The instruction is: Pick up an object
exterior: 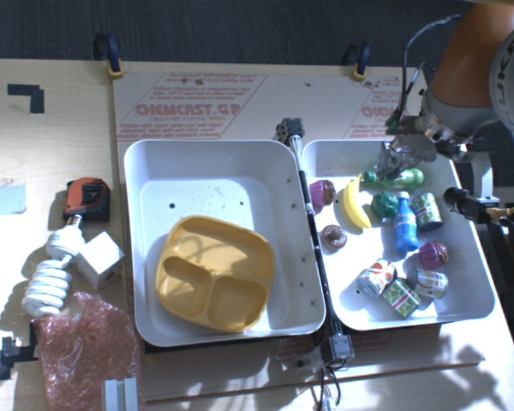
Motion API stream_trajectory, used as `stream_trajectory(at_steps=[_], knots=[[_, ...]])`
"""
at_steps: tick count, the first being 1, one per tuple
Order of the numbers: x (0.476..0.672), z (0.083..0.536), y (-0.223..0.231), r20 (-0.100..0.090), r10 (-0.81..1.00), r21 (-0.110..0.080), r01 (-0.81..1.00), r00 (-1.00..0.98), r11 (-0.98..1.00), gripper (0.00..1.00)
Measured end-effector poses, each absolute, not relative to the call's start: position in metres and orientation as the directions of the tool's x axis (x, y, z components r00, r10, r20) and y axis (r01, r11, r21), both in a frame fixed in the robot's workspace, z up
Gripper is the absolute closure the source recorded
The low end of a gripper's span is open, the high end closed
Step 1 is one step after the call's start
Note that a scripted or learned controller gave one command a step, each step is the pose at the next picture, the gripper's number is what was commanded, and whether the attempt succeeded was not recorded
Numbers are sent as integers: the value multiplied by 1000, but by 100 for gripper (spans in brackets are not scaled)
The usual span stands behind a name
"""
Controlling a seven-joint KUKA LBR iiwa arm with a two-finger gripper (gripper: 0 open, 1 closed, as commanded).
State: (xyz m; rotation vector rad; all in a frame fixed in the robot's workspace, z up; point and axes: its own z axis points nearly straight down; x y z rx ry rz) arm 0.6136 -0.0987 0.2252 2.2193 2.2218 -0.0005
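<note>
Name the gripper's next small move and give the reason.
Probably a short straight descent: the gripper hangs at the right bin's far end, directly over the green bottle, with the banana and blue bottle close by.

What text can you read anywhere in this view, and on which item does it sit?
"CHEMCAST G P": red print on the protective sheet of the board behind the bins; the last letters are uncertain.
Smaller red lines beneath it: too blurred to read.
Labels on the blue bottle and small cans: too small to read.
</note>
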Motion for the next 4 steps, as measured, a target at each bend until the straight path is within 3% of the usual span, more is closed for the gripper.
stream_trajectory(at_steps=[1,3,4], knots=[[658,233,-60,-1,1000,0,1000,-2,2,100],[659,234,-12,-2,1000,-1,1000,-2,2,100],[659,236,44,-1,1000,0,1000,-2,2,100]])
